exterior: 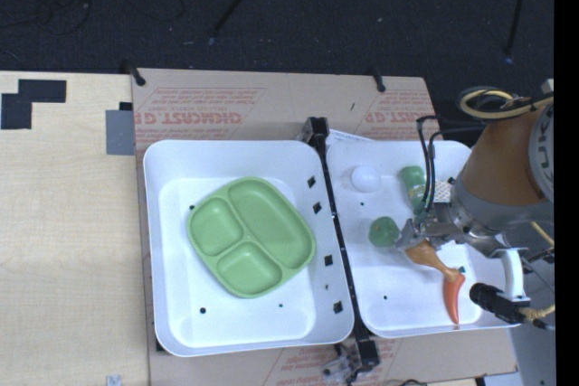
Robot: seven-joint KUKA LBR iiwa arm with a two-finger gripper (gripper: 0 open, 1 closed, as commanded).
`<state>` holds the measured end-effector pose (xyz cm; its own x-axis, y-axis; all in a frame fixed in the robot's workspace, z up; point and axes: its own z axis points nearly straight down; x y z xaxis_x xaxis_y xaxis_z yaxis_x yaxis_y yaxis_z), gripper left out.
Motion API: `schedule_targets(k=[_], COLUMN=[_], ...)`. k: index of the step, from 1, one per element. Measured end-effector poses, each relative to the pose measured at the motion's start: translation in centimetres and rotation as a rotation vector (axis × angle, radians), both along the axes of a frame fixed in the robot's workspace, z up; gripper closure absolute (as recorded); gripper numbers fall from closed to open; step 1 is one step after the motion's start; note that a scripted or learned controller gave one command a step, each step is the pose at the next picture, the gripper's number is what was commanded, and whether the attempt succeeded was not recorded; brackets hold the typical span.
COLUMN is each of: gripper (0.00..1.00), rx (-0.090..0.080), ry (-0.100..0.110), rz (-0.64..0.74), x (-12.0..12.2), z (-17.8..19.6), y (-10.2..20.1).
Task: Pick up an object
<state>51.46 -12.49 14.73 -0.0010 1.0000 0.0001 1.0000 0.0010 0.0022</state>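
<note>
the robot arm (507, 172) comes in from the right side. it is grey with a big orange band near the wrist. the arm bends down and points to the left. the gripper (414, 235) sits at its low end, too dark and small to make out well.

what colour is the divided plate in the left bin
Light green: the three-compartment plastic plate, seen in the camera view.
</note>
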Motion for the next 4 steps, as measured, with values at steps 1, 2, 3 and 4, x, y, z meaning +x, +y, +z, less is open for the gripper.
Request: schedule_targets(k=[1, 2, 3, 4], gripper=[1.00, 1.00, 1.00, 1.00], rx=[-0.001, -0.001, 0.002, 0.003], ry=[0.001, 0.000, 0.006, 0.007], rz=[-0.001, 0.000, 0.002, 0.004], x=[-0.2, -0.1, 0.1, -1.2], z=[4.5, 9.0, 8.0, 7.9], y=[-0.8, -0.9, 4.0, 10.1])
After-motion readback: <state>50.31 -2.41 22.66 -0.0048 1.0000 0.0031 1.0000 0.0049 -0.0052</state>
